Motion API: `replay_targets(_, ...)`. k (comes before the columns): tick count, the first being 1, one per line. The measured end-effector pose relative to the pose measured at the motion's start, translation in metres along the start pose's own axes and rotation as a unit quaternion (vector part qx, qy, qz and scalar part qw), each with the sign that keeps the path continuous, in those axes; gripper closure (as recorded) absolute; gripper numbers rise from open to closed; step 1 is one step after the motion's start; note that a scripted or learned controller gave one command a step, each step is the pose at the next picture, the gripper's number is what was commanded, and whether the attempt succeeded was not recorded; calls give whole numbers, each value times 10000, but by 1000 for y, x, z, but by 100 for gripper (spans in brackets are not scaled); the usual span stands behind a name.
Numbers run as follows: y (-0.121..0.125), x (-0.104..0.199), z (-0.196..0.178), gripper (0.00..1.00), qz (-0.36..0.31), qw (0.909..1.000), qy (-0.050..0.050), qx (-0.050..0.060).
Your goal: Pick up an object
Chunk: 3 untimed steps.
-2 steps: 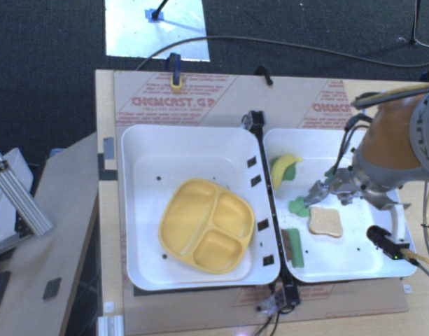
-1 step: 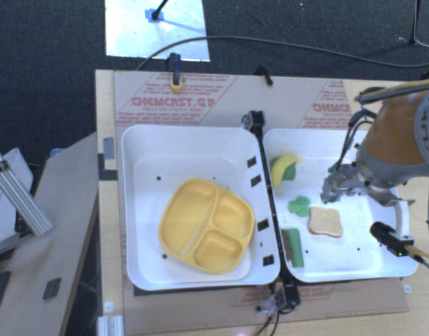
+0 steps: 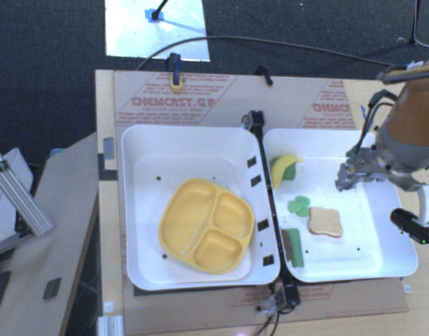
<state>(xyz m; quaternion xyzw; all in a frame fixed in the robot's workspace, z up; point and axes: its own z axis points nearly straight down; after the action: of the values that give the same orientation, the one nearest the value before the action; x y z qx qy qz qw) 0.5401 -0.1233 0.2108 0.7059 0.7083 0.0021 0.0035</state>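
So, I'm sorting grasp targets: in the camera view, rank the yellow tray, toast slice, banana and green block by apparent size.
1. yellow tray, far the largest
2. toast slice
3. banana and green block: look alike, not ranked

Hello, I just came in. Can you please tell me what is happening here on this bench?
A grey robot arm reaches in from the right, and its gripper hangs over the right bin, carrying nothing visible. In that bin lie a yellow banana, a small green piece, a slice of toast and a green stick. The left bin holds a yellow divided tray. Nothing looks picked up yet.
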Motion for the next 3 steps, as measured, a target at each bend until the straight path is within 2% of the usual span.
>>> replay_targets(1,4,7,-47,100,-11,10000,4,3)
replay_targets(2,6,7,-68,100,-9,10000,7,17)
replay_targets(3,7,51,-56,100,-27,10000,15,28)
